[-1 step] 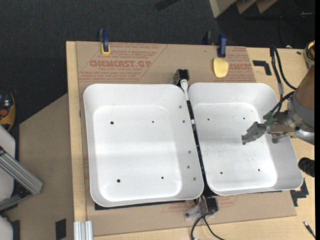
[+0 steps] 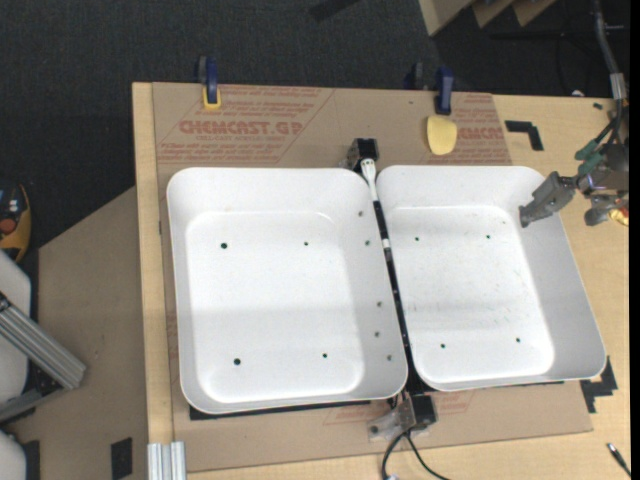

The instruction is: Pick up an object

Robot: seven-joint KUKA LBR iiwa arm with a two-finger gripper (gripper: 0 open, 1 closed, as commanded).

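Reaching in from the right, the arm [image 2: 605, 173] carries its gripper [image 2: 540, 203] over the far right corner of the right bin [image 2: 470, 172], just above the rim. This reads as the approach step of the pick, with nothing taken up so far. The gripper appears as a small grey shape slanting down toward the left, and at this size I cannot tell whether the jaws are spread or pressed together. The floors of the right bin and the left bin [image 2: 260, 174] show plain white with a few dark dots that look like holes or marks, not loose goods. The likeliest thing to pick, in my judgement, is the small yellow piece [image 2: 441, 134]. It lies on the brown board [image 2: 300, 118] just beyond the far rim of the right bin, directly near-side of a blue clamp [image 2: 443, 88], and may be part of that clamp. It is a rounded lump, a little longer than wide, with its long axis running far to near; neither end reads clearly as a head or tip, so which way it points is uncertain. The next move would call for travelling left and farther out, past the bin rim, then descending with the jaws set across the piece's narrow width.
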